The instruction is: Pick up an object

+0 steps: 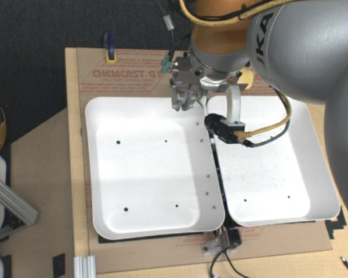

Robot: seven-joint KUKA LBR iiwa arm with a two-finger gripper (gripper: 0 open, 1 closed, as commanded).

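The arm reaches in from the right and hangs over the far edge of the 2 white bins, its orange band bulking large above the wrist. The claw sits low at the back rim of the left bin, close to the seam where the 2 bins meet. Whether it is spread or pressed together I cannot tell — the metal parts there are small, dark and seen from above, and nothing is visible pinched in them. The left bin's floor shows just 4 small dark dots and a band of shadow; the right bin shows a couple of similar dots, with a black fitting and a yellowish cable from the wrist hanging over its near-left corner. No loose object to pick can be made out in either bin, so where the task's thing lies cannot be told from here; it may be hidden under the arm. Judging by this, the pick is not shown as done — a grasp and a lift with something plainly held are left. A blue clamp stands on the cardboard-covered counter behind.
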